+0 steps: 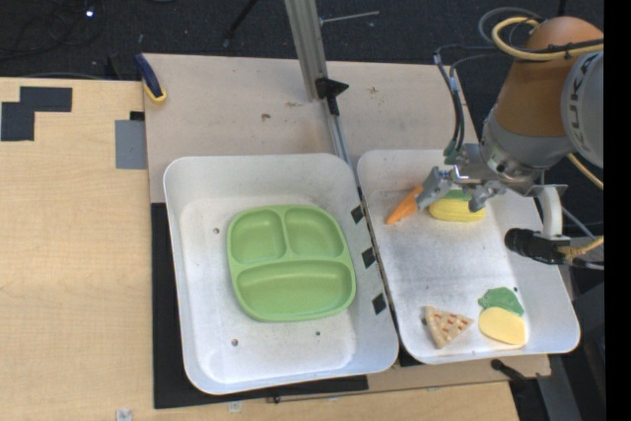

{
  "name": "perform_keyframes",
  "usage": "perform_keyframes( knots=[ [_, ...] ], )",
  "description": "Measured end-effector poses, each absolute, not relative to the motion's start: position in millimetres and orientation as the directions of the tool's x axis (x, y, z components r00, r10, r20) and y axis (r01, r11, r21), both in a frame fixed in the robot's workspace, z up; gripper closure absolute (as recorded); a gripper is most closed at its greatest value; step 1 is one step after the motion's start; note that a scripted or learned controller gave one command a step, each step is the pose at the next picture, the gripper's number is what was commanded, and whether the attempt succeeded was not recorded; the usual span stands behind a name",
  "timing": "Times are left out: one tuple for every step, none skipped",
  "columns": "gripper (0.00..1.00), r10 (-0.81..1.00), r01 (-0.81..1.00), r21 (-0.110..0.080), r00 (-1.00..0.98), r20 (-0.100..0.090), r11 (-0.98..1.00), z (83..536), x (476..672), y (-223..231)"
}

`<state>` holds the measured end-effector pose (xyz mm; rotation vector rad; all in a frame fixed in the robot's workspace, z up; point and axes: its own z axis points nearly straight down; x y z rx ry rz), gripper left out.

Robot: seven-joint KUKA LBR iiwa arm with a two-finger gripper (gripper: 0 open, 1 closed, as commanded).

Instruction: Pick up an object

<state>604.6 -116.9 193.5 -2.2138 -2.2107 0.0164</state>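
Note:
In the right bin (463, 261), a yellow corn-like toy (456, 210) lies near the back, with an orange carrot (402, 208) just to its left. My gripper (455, 193) hangs right over the yellow toy, fingers straddling its top. A waffle-pattern pizza slice (447, 325) and a yellow fruit with a green leaf (503, 320) rest near the bin's front edge. Whether the yellow toy is pinched or only touched cannot be made out.
The left bin (197, 212) holds a green divided plate (291, 261). A metal post (308, 25) rises behind the bins. The grey arm with its orange band (542, 84) comes in from the right, above the right bin's back corner.

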Motion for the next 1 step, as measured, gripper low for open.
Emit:
perform_keyframes(
  knots=[
    [0.00, 1.000, 1.000, -0.003, 0.000, 0.001, 0.000, 201.7, 607.5, -117.0]
  ],
)
